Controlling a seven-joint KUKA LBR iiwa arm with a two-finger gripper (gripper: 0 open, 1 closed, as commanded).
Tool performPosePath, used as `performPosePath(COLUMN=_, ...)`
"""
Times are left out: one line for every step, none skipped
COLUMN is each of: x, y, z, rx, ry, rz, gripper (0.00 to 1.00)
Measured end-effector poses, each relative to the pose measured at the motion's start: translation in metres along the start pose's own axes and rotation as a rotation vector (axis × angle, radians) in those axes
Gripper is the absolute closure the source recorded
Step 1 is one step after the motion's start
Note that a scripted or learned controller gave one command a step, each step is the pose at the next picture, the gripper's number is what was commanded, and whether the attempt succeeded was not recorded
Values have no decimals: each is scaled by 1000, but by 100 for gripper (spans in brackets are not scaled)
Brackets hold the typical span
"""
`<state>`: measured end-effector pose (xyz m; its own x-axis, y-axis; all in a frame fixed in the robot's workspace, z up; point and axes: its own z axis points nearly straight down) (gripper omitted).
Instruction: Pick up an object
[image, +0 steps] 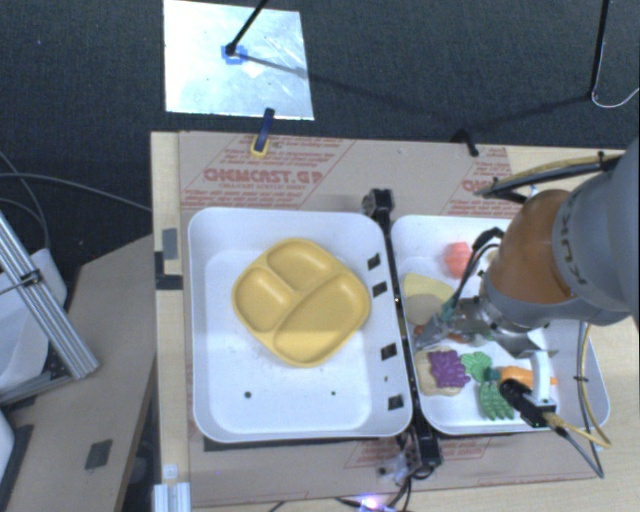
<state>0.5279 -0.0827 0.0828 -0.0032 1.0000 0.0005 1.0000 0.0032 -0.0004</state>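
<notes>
Dark carpet surrounds your bench, where a cardboard sheet (330, 165) carries two white bins side by side. Start at the gripper (440, 328): it sits low in the right bin (425, 235), near its left wall, and you cannot tell how it stands because the wrist and orange band hide it. Nothing is visibly held, so judge the pick as not yet made; closing on something and lifting are left.

Just beside it you have a purple grape bunch (449, 368), the likeliest target. Count outward from there: one green toy (488, 385) touching the grapes' right side, one orange piece (516, 375) beyond that, one pale yellow item (425, 291) above the gripper, and one pink-red object (456, 258) near the top.

Across the divider, the left bin (225, 400) holds one yellow divided plate (300, 300) with three compartments.
</notes>
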Motion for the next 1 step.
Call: performPosePath(x=-13, y=6, z=-26, rx=-4, ry=-2, rz=2, gripper=0)
